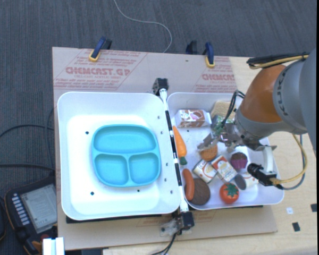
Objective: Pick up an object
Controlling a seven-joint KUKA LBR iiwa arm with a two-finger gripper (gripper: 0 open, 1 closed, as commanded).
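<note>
Arm: a grey arm with an orange band reaches in from the right over the right bin [276, 198], its gripper [217, 138] low among the toy food.
Fingers: metal fingers [208, 142] point left toward a small orange-brown item [208, 153]; whether they are released or clenched cannot be told, and nothing shows between them.
Objects to pick: all lie in the right bin: a carrot [179, 142] against the left wall, a printed packet [192, 118] farther back, two small cartons [215, 169] in the middle, a dark red ball [238, 160], a brown potato-like lump [199, 192] and a tomato [229, 194] at the near edge.
Left bin: it [74, 195] holds a blue divided plate [126, 155].
Risk: the items are crowded and touching, so closing here could pinch an edge, nudge neighbours aside, or come up with nothing.
Hidden: the wrist covers the bin's far right part; a pale item [221, 108] behind it is partly blocked.
</note>
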